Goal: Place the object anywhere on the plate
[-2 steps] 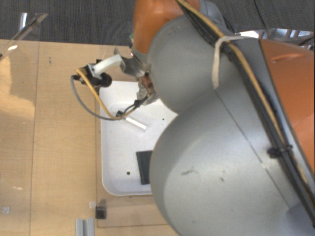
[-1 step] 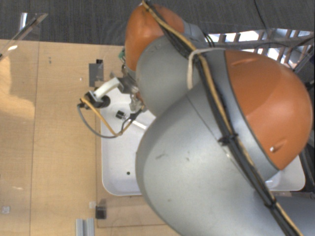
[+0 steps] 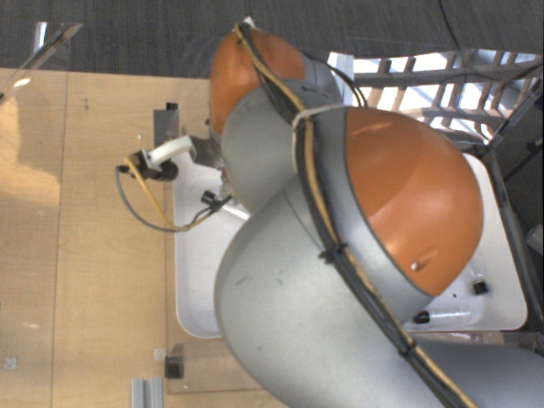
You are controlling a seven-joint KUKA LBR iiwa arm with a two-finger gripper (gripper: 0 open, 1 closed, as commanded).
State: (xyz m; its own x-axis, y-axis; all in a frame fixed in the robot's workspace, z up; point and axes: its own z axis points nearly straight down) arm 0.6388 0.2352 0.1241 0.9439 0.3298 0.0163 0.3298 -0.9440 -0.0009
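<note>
The arm (image 3: pixel 297 304) covers most of the white bin (image 3: pixel 194 300). I cannot tell if the gripper is open or holding anything, so the drop may miss the plate.

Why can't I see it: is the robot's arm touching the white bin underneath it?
Cannot tell. In the camera view the grey and orange arm covers most of the white bin, and from above no gap or contact between them shows.
</note>
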